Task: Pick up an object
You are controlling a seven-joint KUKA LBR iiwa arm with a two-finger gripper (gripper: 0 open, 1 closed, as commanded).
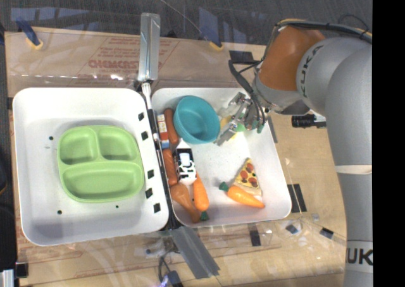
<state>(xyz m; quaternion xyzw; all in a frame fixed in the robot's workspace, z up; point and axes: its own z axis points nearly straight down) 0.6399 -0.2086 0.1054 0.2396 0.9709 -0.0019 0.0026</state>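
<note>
While the claw (239,117) hangs low in the right bin (278,181), just beside the teal bowl (196,119), I cannot tell whether it is open or closed, and nothing shows gripped in it. The likeliest things to lift lie close by: the bowl at its left, the pizza slice (247,176) and a carrot (243,196) below, more toys crowded along the bin's left wall. A descent so near the bowl's rim could glance off and shove it into that pile instead of gripping anything
</note>
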